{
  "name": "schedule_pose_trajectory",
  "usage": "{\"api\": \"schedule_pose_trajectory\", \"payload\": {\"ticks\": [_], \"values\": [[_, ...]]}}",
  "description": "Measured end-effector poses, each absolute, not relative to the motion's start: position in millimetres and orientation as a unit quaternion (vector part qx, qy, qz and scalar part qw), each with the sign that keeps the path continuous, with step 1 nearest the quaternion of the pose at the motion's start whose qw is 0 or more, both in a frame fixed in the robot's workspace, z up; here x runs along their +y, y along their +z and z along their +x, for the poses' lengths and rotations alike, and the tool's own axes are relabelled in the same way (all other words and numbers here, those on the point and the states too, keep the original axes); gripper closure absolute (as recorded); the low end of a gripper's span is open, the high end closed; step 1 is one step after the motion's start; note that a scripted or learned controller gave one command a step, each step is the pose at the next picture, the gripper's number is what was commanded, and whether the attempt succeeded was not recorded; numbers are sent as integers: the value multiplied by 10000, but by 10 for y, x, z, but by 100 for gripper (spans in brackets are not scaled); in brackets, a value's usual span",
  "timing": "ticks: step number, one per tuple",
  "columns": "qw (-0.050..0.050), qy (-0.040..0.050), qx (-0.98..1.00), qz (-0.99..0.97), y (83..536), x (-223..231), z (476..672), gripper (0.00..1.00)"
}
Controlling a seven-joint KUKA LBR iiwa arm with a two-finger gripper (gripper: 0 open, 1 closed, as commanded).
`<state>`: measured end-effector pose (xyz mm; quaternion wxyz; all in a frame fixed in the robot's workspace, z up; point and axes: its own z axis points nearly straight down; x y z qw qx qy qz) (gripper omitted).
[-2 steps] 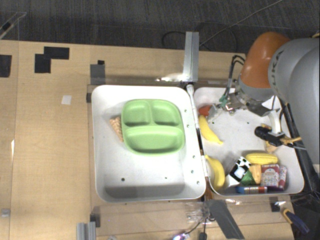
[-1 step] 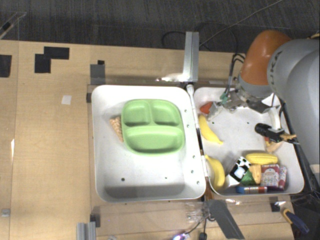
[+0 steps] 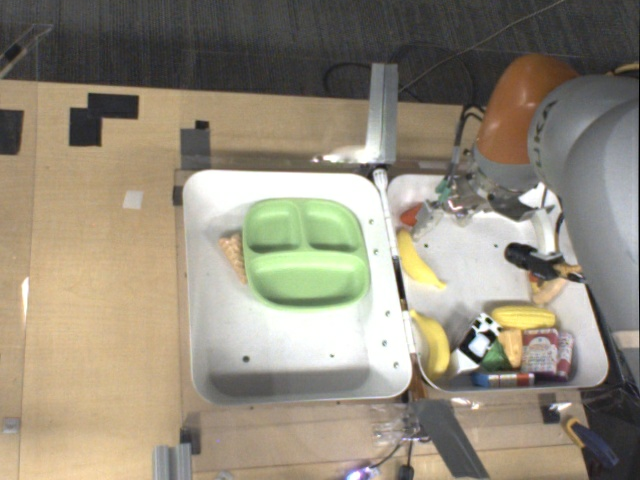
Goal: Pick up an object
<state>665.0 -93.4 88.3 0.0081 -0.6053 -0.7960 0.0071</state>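
Gripper [image 3: 447,205] – finger state cannot be told – sits beside a small red object [image 3: 409,214] at the right bin's [image 3: 600,353] ten o'clock corner.

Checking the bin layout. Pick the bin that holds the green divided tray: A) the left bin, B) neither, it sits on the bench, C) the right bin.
A: the green divided tray lies inside the left bin, while the bananas are in the right bin.
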Motion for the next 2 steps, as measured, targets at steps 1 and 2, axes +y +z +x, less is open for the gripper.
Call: {"api": "schedule_pose_trajectory", "payload": {"ticks": [1, 2], "values": [[-35, -20, -7796, -6262, 888, -900, 6709, 0], [-74, -57, -7814, -6239, 1035, -876, 6744, 100]]}}
